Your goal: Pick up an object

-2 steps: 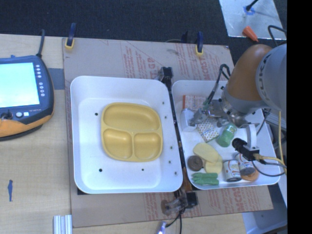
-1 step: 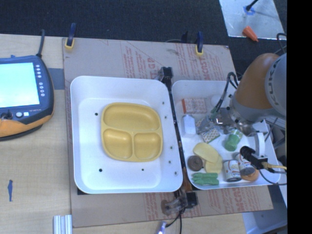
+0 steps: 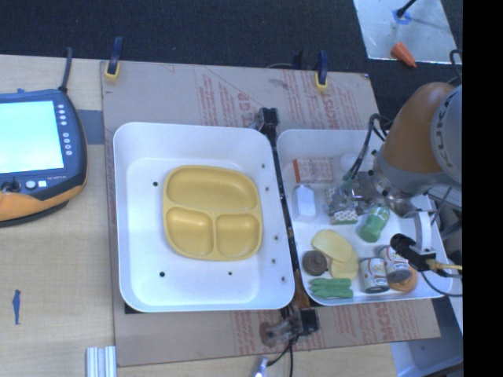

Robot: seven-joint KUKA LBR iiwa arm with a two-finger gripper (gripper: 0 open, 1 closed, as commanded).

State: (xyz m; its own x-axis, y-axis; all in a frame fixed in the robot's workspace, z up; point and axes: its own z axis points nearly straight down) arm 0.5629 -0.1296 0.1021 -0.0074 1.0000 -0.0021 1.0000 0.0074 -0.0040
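Note:
My gripper (image 3: 346, 200) is low in the right bin (image 3: 355, 138), near its middle, reached in from the right. Right beside it lie a small speckled grey object (image 3: 343, 213) and a green cylinder (image 3: 374, 223); whether either is touched is unclear. A white bottle (image 3: 305, 202) lies to the gripper's left. Nearer the front are a yellow banana-like piece (image 3: 335, 247), a brown disc (image 3: 316, 263), a green flat piece (image 3: 330, 289), a can (image 3: 375, 276) and an orange thing (image 3: 404, 281). A red-and-white card (image 3: 315, 170) lies at the back.
The left bin (image 3: 134, 210) holds a yellow divided plate (image 3: 212, 212). A tablet-like pendant (image 3: 35, 151) rests on the bench at far left. Blue and yellow clamps (image 3: 321, 69) hold the cardboard sheet at the back edge.

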